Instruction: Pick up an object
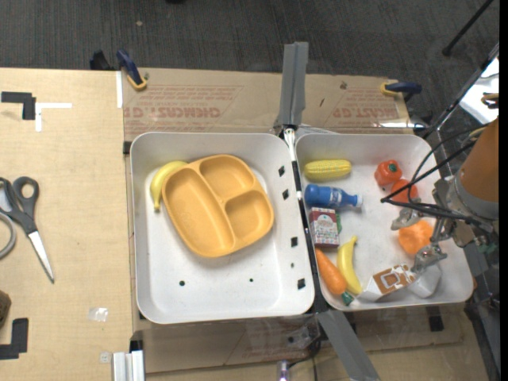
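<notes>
One orange object (414, 236) lies seemingly between the jaws (419, 236); their opening I cannot tell.

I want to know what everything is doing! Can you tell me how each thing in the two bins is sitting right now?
Divided plate: flat, nothing on it.
Left banana: tucked against the plate's edge.
Corn: lying down.
Blue bottle: on its side.
Carrot: lying beside the small banana.
Gripper: low over the right bin.

Left bin (151, 284): floor bare below tray (218, 205). Right bin (365, 145): crowded.
</notes>
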